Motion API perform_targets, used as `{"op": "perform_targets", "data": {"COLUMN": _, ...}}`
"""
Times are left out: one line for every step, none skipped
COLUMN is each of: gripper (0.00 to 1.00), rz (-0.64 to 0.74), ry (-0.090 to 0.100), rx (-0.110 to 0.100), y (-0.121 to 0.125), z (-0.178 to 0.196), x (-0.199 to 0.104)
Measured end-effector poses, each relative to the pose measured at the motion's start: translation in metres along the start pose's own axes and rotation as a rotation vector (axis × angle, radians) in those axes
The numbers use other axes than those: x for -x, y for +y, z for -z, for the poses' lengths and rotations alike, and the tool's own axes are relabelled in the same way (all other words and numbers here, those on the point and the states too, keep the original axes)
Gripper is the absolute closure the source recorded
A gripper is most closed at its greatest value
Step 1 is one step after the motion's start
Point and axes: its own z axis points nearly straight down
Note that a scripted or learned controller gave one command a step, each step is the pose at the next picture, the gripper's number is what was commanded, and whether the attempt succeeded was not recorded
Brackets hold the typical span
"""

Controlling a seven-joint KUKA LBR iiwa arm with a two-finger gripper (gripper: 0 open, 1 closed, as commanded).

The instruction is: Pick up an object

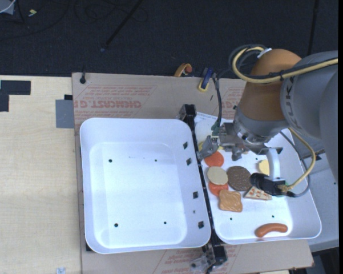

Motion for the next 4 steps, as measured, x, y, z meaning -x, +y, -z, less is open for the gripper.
{"op": "perform_targets", "data": {"gripper": 0.0, "rz": -0.015, "ry": -0.007, "rx": -0.002, "y": -0.029, "z": -0.084, "x": 0.056}}
{"op": "perform_targets", "data": {"gripper": 1.0, "rz": -0.018, "ry": -0.005, "rx": 0.005, "y": -0.026, "z": -0.07, "x": 0.055}}
{"op": "perform_targets", "data": {"gripper": 1.0, "rz": -0.008, "ry": -0.006, "rx": 0.02, "y": -0.016, "z": 0.038, "x": 0.033}}
{"op": "perform_targets", "data": {"gripper": 1.0, "rz": -0.003, "ry": -0.005, "rx": 0.021, "y": 0.06, "z": 0.099, "x": -0.028}}
